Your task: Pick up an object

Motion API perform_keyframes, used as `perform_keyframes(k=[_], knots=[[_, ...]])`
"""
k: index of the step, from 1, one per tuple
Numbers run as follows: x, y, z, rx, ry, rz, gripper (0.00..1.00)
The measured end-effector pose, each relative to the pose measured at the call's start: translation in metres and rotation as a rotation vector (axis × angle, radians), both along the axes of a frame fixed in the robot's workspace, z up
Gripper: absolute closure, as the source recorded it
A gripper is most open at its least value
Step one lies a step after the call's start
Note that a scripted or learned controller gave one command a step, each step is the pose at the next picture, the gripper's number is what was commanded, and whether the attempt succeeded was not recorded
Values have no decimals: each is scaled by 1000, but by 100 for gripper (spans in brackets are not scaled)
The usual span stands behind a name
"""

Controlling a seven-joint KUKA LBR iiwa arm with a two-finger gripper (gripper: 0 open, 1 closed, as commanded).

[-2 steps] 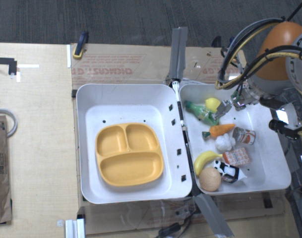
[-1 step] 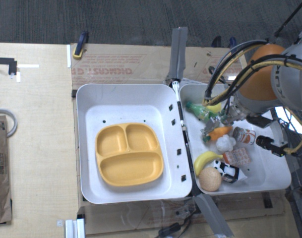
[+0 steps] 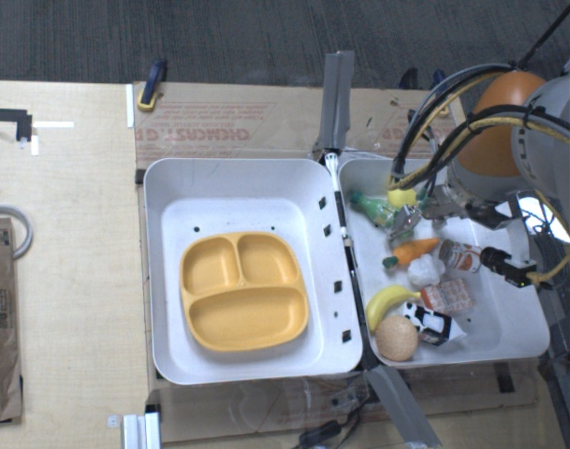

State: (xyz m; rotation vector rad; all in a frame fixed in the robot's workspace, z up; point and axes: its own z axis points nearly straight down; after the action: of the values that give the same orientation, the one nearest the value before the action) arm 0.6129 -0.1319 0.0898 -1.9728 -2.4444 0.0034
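Carrot (image 3: 417,249), orange with a green top, lies near the middle of the right bin (image 3: 509,337) among a banana (image 3: 389,302), a brown ball (image 3: 396,338) and other clutter. Arm (image 3: 509,129) bends down from the right, gripper (image 3: 408,215) low just above the carrot; finger spread cannot be told

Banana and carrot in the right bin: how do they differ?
The banana is yellow and curved; the carrot is orange and straight with a green end. The banana lies nearer the front of the bin, beside the brown ball; the carrot lies farther back, close under the gripper. Both lie flat.
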Motion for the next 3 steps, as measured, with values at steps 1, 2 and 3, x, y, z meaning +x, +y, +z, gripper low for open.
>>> perform_keyframes(k=[1, 2, 3], knots=[[-33, 17, -1, 1, 2, -140, 0], [-33, 16, 6, 1, 4, -143, 100], [27, 43, 99, -3, 2, -437, 100]])
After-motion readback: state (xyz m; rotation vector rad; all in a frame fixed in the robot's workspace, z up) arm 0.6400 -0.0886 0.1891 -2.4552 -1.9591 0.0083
